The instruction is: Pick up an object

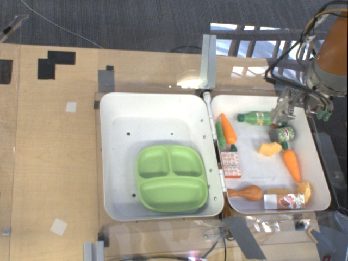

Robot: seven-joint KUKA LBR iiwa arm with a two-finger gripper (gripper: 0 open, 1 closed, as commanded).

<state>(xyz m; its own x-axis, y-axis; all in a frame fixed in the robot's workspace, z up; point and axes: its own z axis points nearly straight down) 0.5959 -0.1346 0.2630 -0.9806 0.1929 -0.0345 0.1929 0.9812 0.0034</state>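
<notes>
The pincer (283,113) hung low over the right bin (324,197), by the green bottle (254,118) and a small round can (286,134), seemingly lined up for a pick there; whether it was released or clenched could not be told. The toy food lay scattered loose: two carrots (228,129), a red carton (231,165), a drumstick (246,193). The left bin (114,124) held a green divided plate (171,177), apparently waiting to receive items.

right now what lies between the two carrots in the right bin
In the camera view, bare white bin floor lies between the carrot by the divider and the carrot near the right wall, then a yellow wedge-shaped piece beside the latter.
</notes>
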